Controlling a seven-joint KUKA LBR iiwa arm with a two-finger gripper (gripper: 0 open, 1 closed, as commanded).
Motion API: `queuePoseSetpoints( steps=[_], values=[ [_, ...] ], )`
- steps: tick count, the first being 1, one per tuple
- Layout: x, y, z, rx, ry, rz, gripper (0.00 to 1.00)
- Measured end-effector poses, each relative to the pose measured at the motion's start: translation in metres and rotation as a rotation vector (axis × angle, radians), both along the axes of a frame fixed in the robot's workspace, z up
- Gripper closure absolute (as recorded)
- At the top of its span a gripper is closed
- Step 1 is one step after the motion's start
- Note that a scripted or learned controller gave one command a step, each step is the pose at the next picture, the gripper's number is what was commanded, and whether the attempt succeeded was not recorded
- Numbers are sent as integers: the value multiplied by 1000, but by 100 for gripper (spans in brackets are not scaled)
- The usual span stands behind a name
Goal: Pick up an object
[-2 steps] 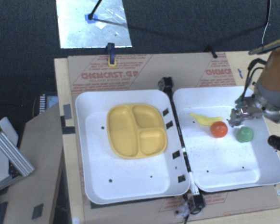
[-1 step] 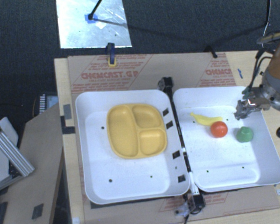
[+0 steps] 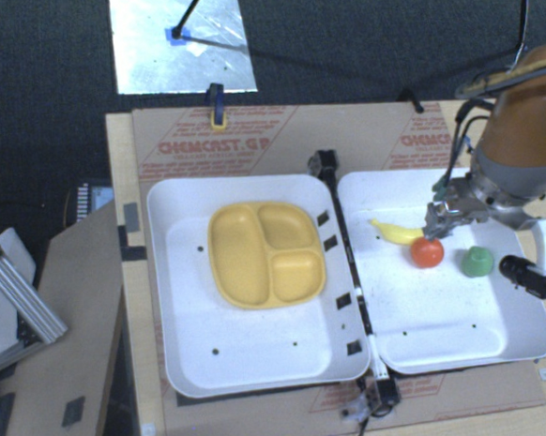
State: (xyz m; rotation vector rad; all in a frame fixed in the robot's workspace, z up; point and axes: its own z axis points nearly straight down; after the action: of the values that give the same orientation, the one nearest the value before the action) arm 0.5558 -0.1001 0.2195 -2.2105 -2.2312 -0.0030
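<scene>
Viewing: I look down at a slant on the brown cardboard-covered tabletop (image 3: 248, 134) with two bins side by side.
Left bin: the shallow white plastic left bin (image 3: 199, 359) holds a yellow three-compartment plastic plate (image 3: 265, 255), lying flat near its middle.
Right bin: the shallow white plastic right bin (image 3: 452, 339) holds three small items in its far half.
Item 1: a yellow curved toy banana (image 3: 397, 233), nearest the divider.
Item 2: a red round toy fruit (image 3: 427, 253), touching the banana's right end.
Item 3: a green rounded toy piece (image 3: 477, 261), near the red fruit, apart from it.
Arm: the grey arm with an orange band (image 3: 521, 136) reaches in from the right.
Claw: the claw (image 3: 440, 218) sits just above the red fruit and the banana's right end; I cannot tell whether it is apart or together, and I see nothing clamped in it.
</scene>
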Motion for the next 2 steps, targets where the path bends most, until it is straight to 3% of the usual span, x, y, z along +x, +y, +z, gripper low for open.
queuePoseSetpoints(
  steps=[2],
  values=[
    [-9, 95, -3, 0, 1, 0, 100]
  ],
)
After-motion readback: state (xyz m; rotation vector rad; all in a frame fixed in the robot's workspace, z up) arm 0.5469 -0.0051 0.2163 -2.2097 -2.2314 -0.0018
